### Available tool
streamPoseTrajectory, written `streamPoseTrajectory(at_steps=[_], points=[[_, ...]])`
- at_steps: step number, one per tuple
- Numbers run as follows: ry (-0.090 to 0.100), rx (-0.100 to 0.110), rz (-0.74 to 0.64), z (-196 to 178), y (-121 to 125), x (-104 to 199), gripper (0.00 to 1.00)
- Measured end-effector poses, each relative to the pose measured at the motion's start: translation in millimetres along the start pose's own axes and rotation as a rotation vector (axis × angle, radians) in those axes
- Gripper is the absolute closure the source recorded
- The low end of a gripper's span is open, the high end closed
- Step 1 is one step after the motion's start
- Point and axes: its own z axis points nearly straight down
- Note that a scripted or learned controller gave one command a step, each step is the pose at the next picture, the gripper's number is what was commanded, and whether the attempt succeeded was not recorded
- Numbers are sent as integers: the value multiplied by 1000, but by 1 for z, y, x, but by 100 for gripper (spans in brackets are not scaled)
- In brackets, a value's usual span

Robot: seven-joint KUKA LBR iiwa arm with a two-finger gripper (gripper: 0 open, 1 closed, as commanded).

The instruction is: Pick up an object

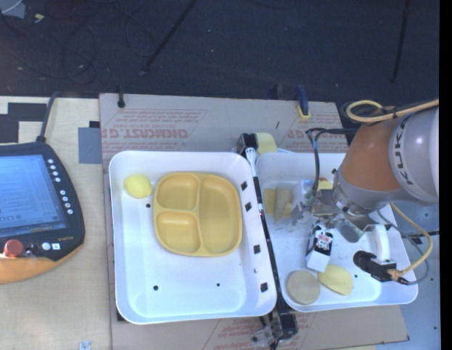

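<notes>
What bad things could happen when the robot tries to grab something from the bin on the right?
The things lie crowded together. The gripper sits low among them, so it might bump the small black and white box aside instead of lifting it. The round beige disc and the yellow piece touch each other near the right bin wall, so grabbing one could drag the other or pinch against the wall.

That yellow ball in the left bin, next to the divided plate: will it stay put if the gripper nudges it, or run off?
The ball looks round and smooth, so a nudge would probably send it rolling. The plate lies close on one side and the bin wall on the other, which should stop it soon. It looks small and likely light; a slightly off-centre pinch may squirt it out.
</notes>
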Motion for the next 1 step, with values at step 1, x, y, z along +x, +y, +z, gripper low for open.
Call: streamPoseTrajectory(at_steps=[1], points=[[-5,-9,1,10,4,-3,0]])
